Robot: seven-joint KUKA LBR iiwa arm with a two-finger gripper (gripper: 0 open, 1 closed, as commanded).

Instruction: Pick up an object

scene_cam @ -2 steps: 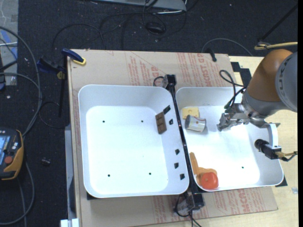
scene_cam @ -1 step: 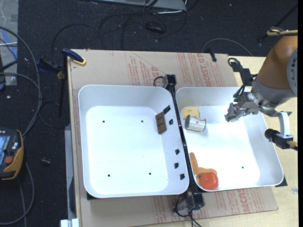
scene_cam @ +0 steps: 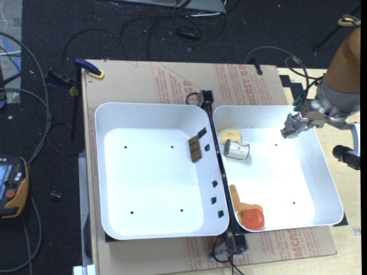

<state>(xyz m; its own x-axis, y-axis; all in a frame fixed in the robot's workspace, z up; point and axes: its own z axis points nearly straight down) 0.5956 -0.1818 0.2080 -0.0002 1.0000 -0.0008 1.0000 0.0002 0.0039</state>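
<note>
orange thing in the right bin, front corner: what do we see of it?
The orange thing looks like a small toy with a round red-orange end nearest the camera and a paler orange stem running up and left from it. The surface seems smooth, perhaps plastic or rubber. It lies flat in the right bin, in the near left corner, against the wall by the divider. Nothing else touches it. The hand is far off, over the bin's far right part.

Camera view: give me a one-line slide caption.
Gripper hovers over the right bin, away from the small cup, yellow piece and orange object.
</note>
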